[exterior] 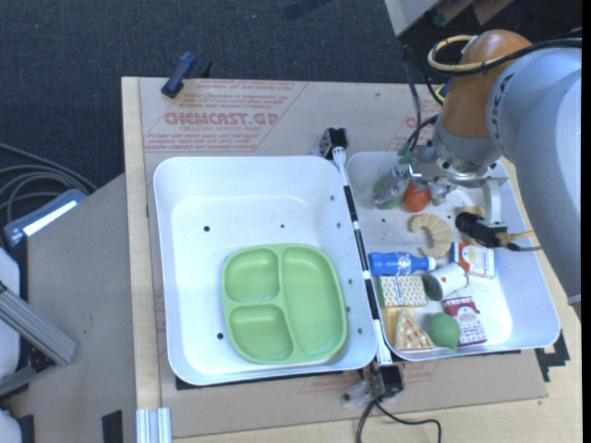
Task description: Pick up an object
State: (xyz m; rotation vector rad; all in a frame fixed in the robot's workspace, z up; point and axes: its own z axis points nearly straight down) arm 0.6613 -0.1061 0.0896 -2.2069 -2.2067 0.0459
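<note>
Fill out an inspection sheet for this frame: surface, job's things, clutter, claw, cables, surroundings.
Surface: bench with printed board under two white bins, left bin and right bin, side by side.
Job's things: right bin holds a blue-and-white bottle, a green ball, a cracker-like block, a red-and-white packet, a tan curved piece and a red-and-green item.
Clutter: green divided tray in the left bin; blue clip at the bench's far edge.
Claw: claw low over the right bin's far end by the red-and-green item; hold not confirmed.
Cables: coiled cables on the floor at left; cable at the bench's near edge.
Surroundings: dark carpet.
</note>
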